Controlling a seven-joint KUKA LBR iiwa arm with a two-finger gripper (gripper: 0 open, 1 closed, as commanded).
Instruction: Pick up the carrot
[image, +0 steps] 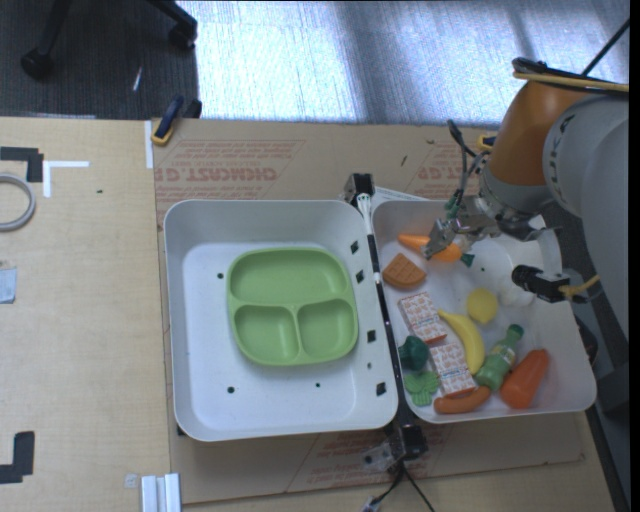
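The carrot (413, 242) is a small orange cone lying at the back left of the right bin (570, 398), its tip pointing left. My gripper (444, 240) comes down from the right onto its thick end. Orange shows on both sides of the dark fingers (438, 236), which are shut on the carrot. The carrot sits low, at about the level of the bin floor. The grey arm with its orange band (520, 130) rises behind it at the right.
Just in front of the carrot lies an orange wedge (404, 271). The right bin also holds a lemon (483, 305), a banana (465, 338), a green bottle (497, 358), a larger orange vegetable (525, 378) and several others. The left bin (190, 330) holds a green divided plate (292, 305).
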